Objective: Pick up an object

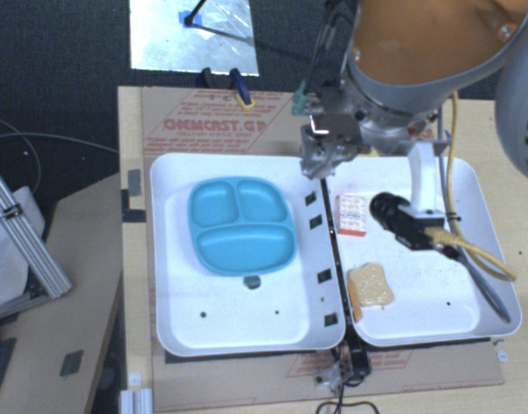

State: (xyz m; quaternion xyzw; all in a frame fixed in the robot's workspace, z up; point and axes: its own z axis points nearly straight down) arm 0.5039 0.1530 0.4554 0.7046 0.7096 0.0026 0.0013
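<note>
Camera view: gripper (320,164) hangs over the divider btwn the 2 bins, 12 o'clock end; clenched or released can't be told. Red-white packet (351,214) lies in right-hand bin (419,317) at gripper's 5 o'clock, tan bread-like slice (370,285) at packet's 6. Blue divided plate (242,227) sits in left-hand bin (212,326), small dark bit (252,281) at its 6 o'clock.

Red lettering on the brown sheet
"CHEMCAST GP" is printed in red along the far part of the brown sheet (214,121); the small packet (351,214) carries red print too small to read.
</note>
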